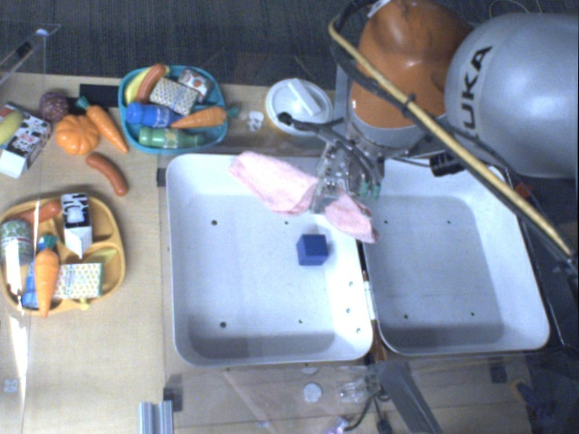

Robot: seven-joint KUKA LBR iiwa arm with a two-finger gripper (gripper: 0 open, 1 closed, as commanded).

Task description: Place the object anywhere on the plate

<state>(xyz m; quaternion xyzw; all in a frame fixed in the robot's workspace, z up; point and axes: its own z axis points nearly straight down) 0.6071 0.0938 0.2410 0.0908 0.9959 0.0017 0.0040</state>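
Observation:
A pink cloth point(271, 181) lies stretched across the back of the left bin point(208, 333), and its right end point(351, 217) hangs over the wall between the two bins. My gripper point(331, 191) reaches down onto the middle of this cloth, where the fabric bunches between the fingers, which are shut on it. A small blue cube point(313, 249) rests on the left bin's floor just in front of the gripper. A white round plate point(298, 102) sits behind the bins on the bench.
The right bin point(452, 278) lies under the arm. A blue bowl point(172, 111) of toy food stands at the back left, a yellow dish point(63, 256) of toys at the left. Loose toy vegetables point(86, 134) lie on the bench.

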